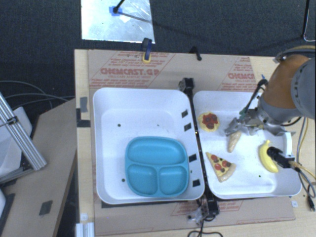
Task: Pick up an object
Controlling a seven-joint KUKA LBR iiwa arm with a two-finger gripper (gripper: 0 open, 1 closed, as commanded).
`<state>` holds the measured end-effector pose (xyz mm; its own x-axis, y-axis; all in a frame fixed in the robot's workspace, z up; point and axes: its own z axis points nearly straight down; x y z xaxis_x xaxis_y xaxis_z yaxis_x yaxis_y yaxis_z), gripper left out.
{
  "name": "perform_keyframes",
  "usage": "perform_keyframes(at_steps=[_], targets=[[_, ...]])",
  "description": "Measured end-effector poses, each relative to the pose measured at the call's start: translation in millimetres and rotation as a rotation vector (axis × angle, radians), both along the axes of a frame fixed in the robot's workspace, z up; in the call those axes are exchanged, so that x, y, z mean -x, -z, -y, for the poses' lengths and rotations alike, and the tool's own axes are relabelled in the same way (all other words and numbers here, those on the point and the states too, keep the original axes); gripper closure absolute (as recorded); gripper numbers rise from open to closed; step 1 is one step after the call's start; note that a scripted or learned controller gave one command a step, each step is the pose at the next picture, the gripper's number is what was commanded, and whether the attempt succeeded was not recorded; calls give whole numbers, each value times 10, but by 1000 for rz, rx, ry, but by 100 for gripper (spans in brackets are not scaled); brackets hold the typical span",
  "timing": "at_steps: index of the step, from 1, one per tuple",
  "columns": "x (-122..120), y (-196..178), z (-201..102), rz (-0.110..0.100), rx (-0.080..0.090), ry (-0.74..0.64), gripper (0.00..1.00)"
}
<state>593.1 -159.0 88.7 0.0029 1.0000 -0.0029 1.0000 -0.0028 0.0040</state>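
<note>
Beige and cone-shaped, the toy [233, 141] lay in the right bin [247, 186] at six o'clock of the gripper [236, 127] — finger state impossible to tell — so nothing looked lifted yet.

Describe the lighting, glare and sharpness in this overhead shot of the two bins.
Camera view: even, soft light with faint shadows inside the left bin and under the blue tray; bright glare on the silvery sheet at top; the white bins look nearly washed out; the pincer by the cone-shaped toy is slightly soft; the banana and pizza slice read clearly.
</note>
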Motion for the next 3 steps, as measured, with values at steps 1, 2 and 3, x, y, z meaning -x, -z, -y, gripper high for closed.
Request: perform_keyframes(at_steps=[1,2,3], targets=[[496,49,-621,-8,-6,-8,0],[1038,44,-702,-6,-4,-3,0],[1006,-62,-693,1,-2,-4,100]])
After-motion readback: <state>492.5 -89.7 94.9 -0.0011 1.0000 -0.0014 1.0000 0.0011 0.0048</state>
